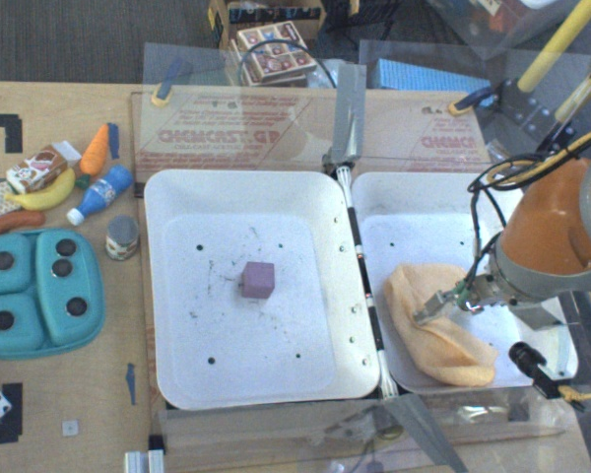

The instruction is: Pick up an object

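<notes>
my pincer (431, 308) rests on the orange cloth (433, 328) in the right bin (414, 200); whether it's clenched, i can't tell.

My tabletop (98, 382) is pale wood. Two shallow white bins sit on it side by side, touching: the left bin (167, 264) and the right bin (414, 200). Left of them lie a teal sectioned tray (34, 294), a small can (122, 236), a blue bottle (100, 194), a toy banana (41, 194), a carrot (97, 149) and a sausage (10, 224).
</notes>
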Available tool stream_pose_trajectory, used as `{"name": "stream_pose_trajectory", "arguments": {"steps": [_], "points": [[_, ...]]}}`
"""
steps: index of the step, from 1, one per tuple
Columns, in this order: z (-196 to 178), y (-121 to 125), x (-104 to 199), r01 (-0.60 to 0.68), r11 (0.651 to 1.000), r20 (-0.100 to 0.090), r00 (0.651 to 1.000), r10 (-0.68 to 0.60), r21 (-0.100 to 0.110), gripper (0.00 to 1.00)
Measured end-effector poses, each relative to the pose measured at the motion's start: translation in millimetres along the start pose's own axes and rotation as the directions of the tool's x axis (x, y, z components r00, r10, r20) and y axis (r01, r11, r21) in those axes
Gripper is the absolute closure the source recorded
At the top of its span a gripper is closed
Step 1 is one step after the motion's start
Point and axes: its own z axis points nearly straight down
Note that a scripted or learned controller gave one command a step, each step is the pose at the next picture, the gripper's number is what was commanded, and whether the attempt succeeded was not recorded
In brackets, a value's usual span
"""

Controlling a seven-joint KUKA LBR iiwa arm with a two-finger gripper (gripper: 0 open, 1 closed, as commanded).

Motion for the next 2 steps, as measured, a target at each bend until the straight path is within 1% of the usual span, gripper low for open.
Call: {"name": "stream_pose_trajectory", "arguments": {"steps": [1, 2], "points": [[0, 82, 15, 0.040, 0.999, 0.002, 0.999, -0.040, -0.003, 0.00], [0, -16, -2, -0.131, 0.991, 0.001, 0.991, 0.131, 0.003, 0.00]]}}
